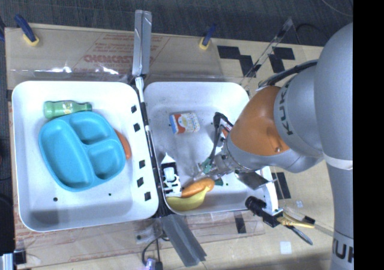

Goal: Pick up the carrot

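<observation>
A slender orange carrot (125,144) lies in the left bin (24,143), tucked against the right edge of a blue divided plate (81,150) that partly hides it. My gripper (208,167) is down in the right bin (198,92), near its front, far to the right of the carrot. The orange wrist band hangs over it. Just below the gripper an orange-tan, carrot-coloured piece (198,188) rests on a yellow banana (185,203). I see nothing between the fingers.
A green bottle (66,107) lies behind the plate in the left bin. The right bin also holds a small carton (184,122) and a black-and-white object (171,180). The bins' shared wall (144,143) stands between gripper and carrot.
</observation>
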